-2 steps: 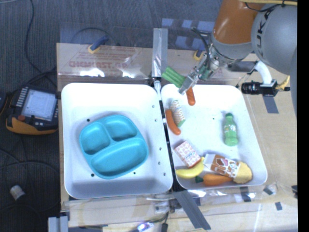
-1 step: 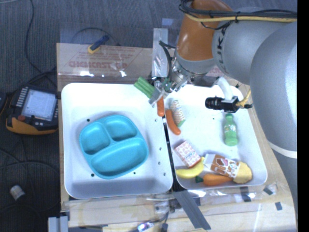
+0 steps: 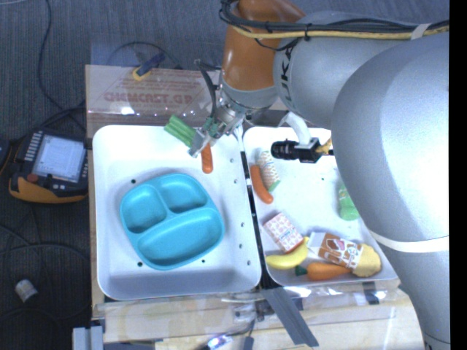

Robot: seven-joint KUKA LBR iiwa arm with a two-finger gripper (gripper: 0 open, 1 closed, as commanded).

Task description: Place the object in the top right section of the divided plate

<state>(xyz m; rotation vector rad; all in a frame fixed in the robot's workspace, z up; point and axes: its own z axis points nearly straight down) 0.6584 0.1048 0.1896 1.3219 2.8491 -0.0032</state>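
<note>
Nearest, left bin (image 3: 109, 268): blue divided plate (image 3: 171, 219), sections bare
Right bin (image 3: 379, 268): banana (image 3: 286, 258), snack packs, carrots
Far, gripper (image 3: 205, 141): clenched on small orange carrot (image 3: 207, 160), hanging above plate's far edge

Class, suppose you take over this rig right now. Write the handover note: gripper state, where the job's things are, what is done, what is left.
Gripper: above the far edge of the left bin, with a small orange carrot hanging between its fingers.
Blue divided plate: in the left bin, all three sections bare.
Right bin: holds another carrot, a banana and small boxes.
Done: the carrot is picked up.
Left: carry it over the plate's top right section and release it there.
</note>
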